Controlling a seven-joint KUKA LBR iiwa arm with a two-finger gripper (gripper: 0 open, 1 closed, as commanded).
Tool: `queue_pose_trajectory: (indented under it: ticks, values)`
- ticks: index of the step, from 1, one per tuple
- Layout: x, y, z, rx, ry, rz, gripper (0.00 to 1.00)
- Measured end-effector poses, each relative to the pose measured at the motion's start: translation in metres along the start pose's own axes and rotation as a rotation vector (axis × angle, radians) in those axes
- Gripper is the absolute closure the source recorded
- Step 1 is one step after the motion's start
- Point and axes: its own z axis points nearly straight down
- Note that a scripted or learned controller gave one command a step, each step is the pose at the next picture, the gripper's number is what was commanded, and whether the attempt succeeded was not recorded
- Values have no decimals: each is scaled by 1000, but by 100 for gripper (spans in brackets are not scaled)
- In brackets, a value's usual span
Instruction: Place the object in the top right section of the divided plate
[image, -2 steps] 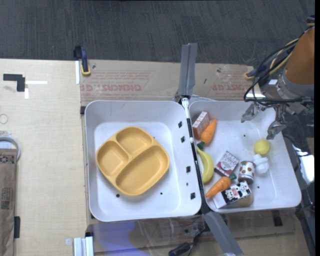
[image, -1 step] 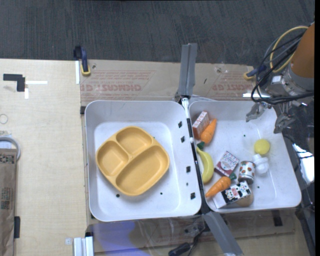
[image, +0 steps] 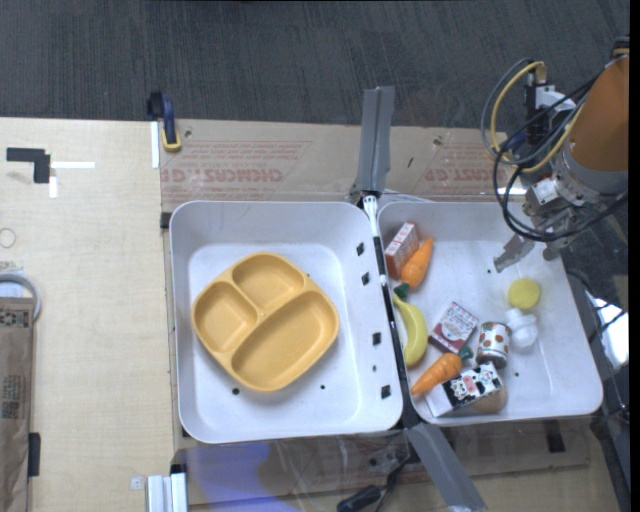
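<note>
A yellow divided plate (image: 265, 320) lies in the left bin (image: 185, 330), with two small sections along its upper left and one large section at its lower right; nothing lies in it. My gripper (image: 530, 252) hangs over the upper right part of the right bin (image: 580, 390), open with nothing between its fingers. Just below it sits a small yellow round fruit (image: 523, 293). The grey arm with its orange band (image: 605, 120) comes in from the top right corner.
The right bin holds a small red and white box (image: 400, 243), two carrots (image: 417, 260) (image: 437, 372), a banana (image: 411, 330), a red patterned packet (image: 455, 325), a can (image: 493, 342), a white ball (image: 521, 330) and a cow-print carton (image: 470, 388). Cables (image: 515, 110) loop beside the wrist.
</note>
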Motion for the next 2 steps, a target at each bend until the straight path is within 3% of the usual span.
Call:
queue_pose_trajectory:
  ticks: [1, 2]
  values:
    - [-7, -1, 10, -1, 0, -176, 0]
    - [-12, -3, -7, -1, 2, -1041, 0]
